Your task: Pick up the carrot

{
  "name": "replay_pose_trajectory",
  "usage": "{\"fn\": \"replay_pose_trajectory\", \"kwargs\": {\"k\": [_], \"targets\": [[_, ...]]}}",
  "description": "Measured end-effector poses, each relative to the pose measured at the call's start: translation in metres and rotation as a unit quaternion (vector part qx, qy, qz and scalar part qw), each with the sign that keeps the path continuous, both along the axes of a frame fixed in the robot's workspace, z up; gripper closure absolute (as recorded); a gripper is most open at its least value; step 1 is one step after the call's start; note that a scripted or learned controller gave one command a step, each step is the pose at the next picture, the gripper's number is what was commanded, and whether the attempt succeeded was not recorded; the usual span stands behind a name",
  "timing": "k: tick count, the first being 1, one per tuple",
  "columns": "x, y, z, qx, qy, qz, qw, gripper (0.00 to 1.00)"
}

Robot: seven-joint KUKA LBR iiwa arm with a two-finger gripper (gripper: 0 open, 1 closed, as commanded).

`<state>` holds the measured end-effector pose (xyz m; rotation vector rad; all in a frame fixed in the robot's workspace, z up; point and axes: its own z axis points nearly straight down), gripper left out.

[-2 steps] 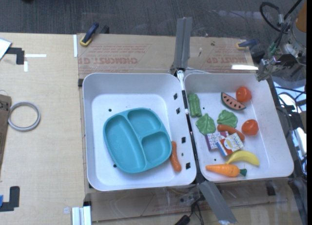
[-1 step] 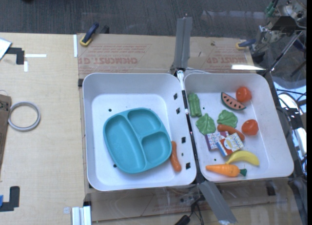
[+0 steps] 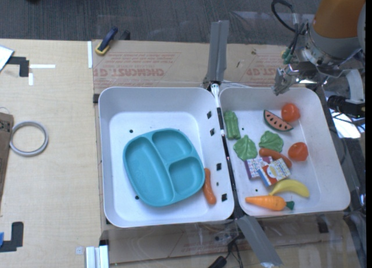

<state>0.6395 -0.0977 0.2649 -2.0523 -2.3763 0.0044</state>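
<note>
The carrot, orange with a green stub at its right end, lies flat near the front wall of the right bin, just under a yellow banana. My gripper hangs over the far rim of the right bin, well behind the carrot and above the watermelon slice. Nothing shows in the gripper.
The right bin also holds two red tomatoes, green leaves, a green pod and small boxes. The left bin holds a teal divided plate and an orange sausage. A tape roll lies on the bench at left.
</note>
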Motion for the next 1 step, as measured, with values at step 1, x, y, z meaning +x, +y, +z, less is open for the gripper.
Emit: {"fn": "replay_pose_trajectory", "kwargs": {"k": [1], "targets": [[-0.0092, 0.0377, -0.0742, 0.0001, 0.000, 0.026, 0.9996, 1.00]]}}
